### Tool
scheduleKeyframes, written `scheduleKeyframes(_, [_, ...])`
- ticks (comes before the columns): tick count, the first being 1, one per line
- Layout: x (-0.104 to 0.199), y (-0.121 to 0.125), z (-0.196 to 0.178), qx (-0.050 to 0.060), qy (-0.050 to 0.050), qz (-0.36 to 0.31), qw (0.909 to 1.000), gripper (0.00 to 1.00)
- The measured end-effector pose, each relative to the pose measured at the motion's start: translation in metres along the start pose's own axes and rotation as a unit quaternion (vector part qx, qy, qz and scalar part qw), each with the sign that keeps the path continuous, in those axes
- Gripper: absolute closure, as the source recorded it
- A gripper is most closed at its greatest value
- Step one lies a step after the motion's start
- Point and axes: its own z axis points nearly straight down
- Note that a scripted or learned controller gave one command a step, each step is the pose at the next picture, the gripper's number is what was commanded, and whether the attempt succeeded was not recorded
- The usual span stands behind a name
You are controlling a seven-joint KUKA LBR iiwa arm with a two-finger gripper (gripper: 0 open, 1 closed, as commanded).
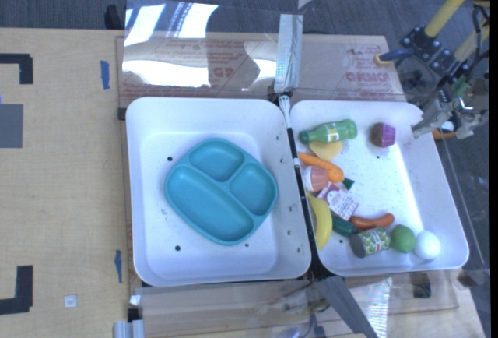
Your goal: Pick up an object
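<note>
Left bin (pixel 148 251): glossy teal three-compartment plate (pixel 221 190). Right bin (pixel 436 196): green bottle (pixel 331 132), carrot (pixel 320 166), banana (pixel 320 221) near left wall. Gripper (pixel 445 117) over far-right rim, opening indiscernible.

Divided plate (pixel 222 190) in left bin (pixel 148 126), toy foods (pixel 342 188) in right bin (pixel 424 196)

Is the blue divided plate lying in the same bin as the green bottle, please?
No, the blue divided plate lies in the left bin, while the green bottle lies in the right bin.
</note>
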Motion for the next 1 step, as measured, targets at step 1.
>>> scheduleKeyframes(1, [0.0416,0.0234,0.1235,0.004,0.001,-0.056,0.9984,0.0])
